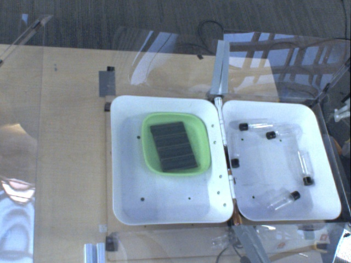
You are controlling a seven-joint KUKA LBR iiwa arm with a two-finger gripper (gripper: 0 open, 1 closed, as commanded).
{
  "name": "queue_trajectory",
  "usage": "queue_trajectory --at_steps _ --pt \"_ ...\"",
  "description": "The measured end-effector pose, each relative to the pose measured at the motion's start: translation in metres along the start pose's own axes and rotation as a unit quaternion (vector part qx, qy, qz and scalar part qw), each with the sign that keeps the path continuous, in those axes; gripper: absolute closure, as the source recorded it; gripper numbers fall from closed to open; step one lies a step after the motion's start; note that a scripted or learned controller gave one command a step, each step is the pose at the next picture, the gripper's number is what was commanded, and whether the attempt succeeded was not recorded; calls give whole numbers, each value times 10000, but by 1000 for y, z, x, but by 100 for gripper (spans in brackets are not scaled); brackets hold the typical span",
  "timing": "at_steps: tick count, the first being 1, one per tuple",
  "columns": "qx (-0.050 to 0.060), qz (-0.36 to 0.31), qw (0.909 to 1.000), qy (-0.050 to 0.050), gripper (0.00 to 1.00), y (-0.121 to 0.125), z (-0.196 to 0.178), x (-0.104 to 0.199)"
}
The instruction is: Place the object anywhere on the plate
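A green square plate (148,147) sits in the upper middle of the left white bin (126,201). A dark grey ridged rectangular block (174,146) lies flat on the plate, inside its rim and slightly turned. Nothing touches the block.
The right white bin (323,201) holds several clear tubes with black caps, among them one (253,126) near its far edge, one (304,167) at its right side and one (284,200) near its front. A metal divider (221,73) stands behind the bins. Wooden bench surrounds them.
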State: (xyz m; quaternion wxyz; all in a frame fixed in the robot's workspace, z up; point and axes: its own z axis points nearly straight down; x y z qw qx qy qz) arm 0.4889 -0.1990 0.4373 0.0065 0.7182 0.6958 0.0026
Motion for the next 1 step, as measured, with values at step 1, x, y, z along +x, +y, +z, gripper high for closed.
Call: queue_trajectory --at_steps 1 --pt "24 -719 9974 14 0 -1 47 -2"
